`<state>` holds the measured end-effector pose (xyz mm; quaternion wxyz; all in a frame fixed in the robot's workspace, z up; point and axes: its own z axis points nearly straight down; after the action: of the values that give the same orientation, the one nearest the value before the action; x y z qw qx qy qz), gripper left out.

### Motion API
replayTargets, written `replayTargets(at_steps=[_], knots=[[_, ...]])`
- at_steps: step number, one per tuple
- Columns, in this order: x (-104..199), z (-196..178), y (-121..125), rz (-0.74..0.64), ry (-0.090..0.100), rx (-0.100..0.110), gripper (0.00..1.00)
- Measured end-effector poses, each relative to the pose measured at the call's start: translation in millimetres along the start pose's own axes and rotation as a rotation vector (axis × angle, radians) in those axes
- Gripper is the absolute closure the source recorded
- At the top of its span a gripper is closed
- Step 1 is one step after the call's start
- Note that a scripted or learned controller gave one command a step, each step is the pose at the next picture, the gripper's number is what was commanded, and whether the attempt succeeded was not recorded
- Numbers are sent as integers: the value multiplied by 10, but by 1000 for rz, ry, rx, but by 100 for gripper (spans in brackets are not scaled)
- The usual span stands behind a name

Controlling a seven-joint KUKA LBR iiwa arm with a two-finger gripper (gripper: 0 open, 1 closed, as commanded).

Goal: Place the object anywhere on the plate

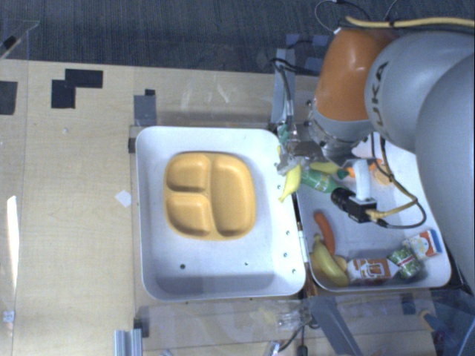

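Observation:
A yellow sectioned plate (210, 194) lies in the left white bin (171, 277). My gripper (292, 156) hovers over the seam between the two bins, just right of the plate. A small yellow banana (289, 183) hangs from its fingertips, pointing down and left, with its top pinched between the fingers. The banana is over the left bin's right rim and is clear of the plate.
The right bin (438, 277) holds a green bottle (323, 179), a red pepper (324, 229), a second banana (329, 265), a small carton (369, 271) and a green-and-white pack (407, 259). The arm covers that bin's upper part.

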<state>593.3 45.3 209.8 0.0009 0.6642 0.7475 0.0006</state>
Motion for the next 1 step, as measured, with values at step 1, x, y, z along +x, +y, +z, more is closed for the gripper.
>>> replayTargets(at_steps=[1], knots=[[322, 1, 483, -368, 0, -3, 100]])
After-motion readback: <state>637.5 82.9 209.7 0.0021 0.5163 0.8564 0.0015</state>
